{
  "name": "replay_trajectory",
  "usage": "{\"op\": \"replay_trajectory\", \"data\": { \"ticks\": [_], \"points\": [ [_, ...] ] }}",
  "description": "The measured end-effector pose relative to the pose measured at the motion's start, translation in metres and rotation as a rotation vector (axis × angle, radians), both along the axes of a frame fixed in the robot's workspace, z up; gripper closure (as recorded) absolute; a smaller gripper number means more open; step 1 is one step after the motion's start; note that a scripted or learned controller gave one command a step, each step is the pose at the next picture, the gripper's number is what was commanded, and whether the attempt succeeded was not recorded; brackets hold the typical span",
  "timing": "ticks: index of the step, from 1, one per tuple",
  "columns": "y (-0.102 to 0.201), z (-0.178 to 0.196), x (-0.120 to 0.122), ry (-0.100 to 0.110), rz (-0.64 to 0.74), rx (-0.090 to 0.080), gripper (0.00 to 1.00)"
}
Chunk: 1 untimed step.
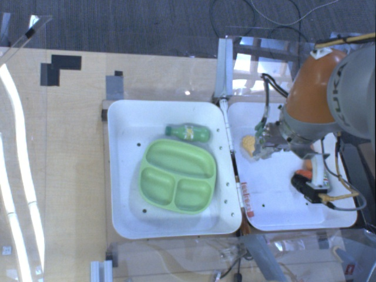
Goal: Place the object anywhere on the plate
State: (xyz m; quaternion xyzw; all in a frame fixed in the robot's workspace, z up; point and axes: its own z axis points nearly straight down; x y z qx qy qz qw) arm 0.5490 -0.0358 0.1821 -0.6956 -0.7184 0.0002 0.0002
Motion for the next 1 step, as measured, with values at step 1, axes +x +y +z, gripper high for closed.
{"op": "replay_trajectory", "data": {
  "ticks": [1],
  "points": [
    [-0.0475,-0.0003,-0.0054,-0.002,-0.105,-0.001,1.00]
  ]
}}
